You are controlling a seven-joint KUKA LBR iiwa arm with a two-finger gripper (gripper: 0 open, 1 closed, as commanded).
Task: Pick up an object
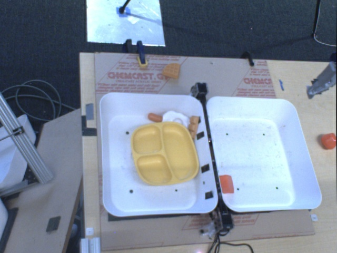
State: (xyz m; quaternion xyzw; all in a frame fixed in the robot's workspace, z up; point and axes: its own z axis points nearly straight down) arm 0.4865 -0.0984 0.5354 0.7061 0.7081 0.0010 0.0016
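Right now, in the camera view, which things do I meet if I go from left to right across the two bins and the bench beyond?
yellow divided tray → red block in the right bin → small red thing on the bench → gripper at the right edge.

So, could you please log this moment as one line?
gripper: right edge, off bins | yellow tray: left bin | orange block: right bin

bright, even light; slight softness
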